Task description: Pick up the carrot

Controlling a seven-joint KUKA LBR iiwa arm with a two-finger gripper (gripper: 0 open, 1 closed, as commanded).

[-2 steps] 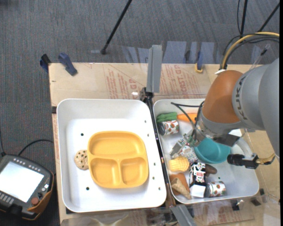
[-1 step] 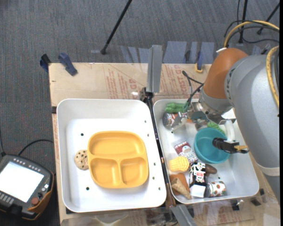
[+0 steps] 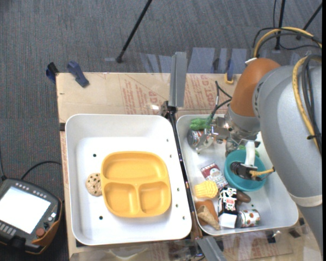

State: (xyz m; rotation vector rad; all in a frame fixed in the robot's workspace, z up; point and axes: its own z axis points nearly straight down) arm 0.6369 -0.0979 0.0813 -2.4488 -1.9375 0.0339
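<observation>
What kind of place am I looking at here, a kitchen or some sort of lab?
Most likely a robotics lab: a grey robot arm reaches over two white bins, toy food fills the right bin, and a teach pendant lies on the carpet.

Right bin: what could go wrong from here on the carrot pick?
1. The gripper sits low beside the green leafy piece and the silver can, which lie close together; it may catch or shove the wrong one.
2. The teal bowl stands just beside the arm; a swing could knock it.
</observation>
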